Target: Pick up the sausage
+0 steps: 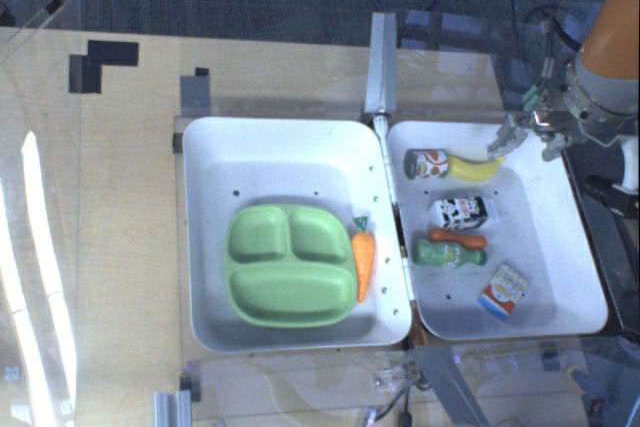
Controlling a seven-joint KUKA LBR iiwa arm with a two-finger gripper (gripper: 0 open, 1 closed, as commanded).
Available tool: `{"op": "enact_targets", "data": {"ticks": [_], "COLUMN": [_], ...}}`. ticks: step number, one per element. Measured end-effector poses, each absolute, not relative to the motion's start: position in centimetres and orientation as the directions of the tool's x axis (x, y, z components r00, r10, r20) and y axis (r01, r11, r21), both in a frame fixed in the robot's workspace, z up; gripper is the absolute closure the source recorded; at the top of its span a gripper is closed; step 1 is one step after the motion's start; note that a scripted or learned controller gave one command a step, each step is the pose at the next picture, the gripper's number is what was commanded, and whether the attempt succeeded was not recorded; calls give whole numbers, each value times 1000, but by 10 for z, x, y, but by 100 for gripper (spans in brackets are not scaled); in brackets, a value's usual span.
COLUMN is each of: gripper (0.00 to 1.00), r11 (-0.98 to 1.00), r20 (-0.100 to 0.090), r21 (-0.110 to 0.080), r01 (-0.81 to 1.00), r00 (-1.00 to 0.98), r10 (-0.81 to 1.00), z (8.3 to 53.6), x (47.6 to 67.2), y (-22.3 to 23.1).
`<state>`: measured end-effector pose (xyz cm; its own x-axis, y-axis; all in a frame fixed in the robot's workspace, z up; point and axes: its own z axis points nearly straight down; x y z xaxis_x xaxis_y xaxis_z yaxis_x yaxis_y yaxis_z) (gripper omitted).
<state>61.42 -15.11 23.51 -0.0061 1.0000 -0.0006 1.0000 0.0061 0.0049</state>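
Observation:
The sausage (458,238) is a short reddish-orange link lying flat near the middle of the right bin (560,245), between a cow-patterned can and a green bottle. My gripper (525,145) hangs over the bin's far right corner, well above and to the right of the sausage. Its two fingers (499,144) stand apart, open, with nothing between them. The left fingertip is close to the right end of a banana.
Around the sausage in the right bin lie a yellow banana (472,167), a red-labelled can (427,164), a cow-patterned can (460,211), a green bottle (450,255) and a small carton (503,290). The left bin (280,150) holds a green divided plate (290,263) and a carrot (362,259).

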Motion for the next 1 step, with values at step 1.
{"op": "enact_targets", "data": {"ticks": [1], "gripper": [0], "r11": [-364], "r20": [1], "r21": [4], "r01": [931], "r00": [364], "r10": [931], "z": [196], "x": [575], "y": [-162]}}
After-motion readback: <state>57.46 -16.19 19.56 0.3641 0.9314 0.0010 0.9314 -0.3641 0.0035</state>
